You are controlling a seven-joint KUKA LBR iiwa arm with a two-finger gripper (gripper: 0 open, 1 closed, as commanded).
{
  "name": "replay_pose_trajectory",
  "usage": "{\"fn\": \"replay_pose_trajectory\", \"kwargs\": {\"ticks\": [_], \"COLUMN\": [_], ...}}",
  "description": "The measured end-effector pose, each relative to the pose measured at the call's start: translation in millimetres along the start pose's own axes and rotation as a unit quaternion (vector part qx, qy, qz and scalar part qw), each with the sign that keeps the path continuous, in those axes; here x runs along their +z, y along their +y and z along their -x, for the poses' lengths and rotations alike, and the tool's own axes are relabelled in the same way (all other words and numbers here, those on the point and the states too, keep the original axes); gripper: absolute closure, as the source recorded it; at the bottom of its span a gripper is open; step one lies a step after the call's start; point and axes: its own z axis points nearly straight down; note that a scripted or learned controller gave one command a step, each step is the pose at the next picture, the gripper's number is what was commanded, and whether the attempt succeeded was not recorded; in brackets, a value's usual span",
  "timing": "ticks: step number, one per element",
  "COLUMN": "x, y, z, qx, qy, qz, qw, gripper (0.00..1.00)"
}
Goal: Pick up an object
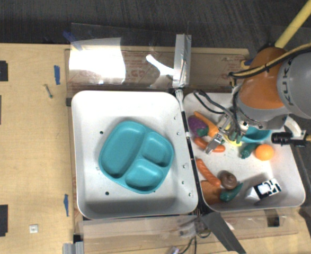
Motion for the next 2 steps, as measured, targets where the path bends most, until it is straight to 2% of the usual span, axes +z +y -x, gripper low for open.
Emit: {"fn": "replay_pose_trajectory", "kwargs": {"ticks": [2], "x": [-0.4], "y": [-3.2], "z": [-7.9], "qx": [0.081], "qy": [0.001], "qz": [0.002], "qw": [0.9967], "gripper": [0.00]}}
